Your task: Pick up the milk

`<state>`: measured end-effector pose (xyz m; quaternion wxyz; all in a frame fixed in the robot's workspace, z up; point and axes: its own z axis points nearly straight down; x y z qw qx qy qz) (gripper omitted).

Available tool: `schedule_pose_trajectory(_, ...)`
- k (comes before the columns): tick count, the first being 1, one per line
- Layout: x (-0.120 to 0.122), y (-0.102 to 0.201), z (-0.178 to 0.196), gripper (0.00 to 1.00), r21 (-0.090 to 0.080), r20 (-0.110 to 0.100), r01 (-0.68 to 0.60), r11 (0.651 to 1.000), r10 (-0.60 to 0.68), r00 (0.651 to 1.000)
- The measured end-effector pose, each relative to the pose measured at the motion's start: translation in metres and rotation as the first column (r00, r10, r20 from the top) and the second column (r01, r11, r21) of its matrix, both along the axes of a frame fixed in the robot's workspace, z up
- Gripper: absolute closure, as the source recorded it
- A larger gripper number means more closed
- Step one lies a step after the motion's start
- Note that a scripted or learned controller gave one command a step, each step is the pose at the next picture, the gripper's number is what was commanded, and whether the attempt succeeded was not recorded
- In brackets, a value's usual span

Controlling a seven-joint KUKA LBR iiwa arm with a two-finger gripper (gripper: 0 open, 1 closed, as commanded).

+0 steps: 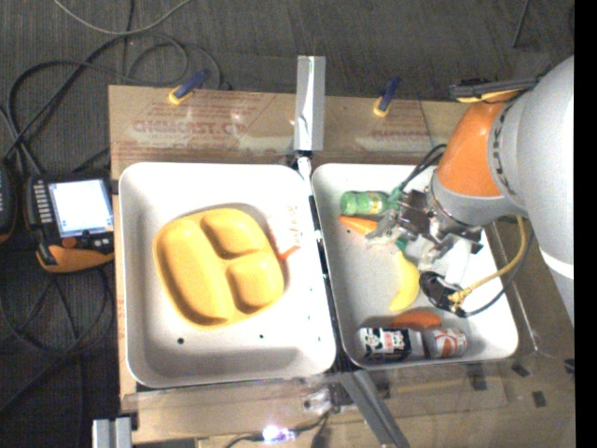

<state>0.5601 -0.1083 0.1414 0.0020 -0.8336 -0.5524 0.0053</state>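
We cannot read the label on the milk [385, 343], a dark carton lying at the right bin's [508, 343] front edge beside a can [446, 343]. The tool [396, 224] hovers near a green bottle [364, 203]; open or closed, we cannot tell. Free room remains around the banana [406, 287].

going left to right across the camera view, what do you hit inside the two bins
yellow divided tray in the left bin → in the right bin: green bottle → dark carton → banana → red and white can
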Motion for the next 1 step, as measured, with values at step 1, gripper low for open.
schedule_pose_trajectory(1, -0.0425, -0.0375, 0.1015, 0.00, 0.002, 0.004, -0.323, 0.947, 0.323, 0.947)
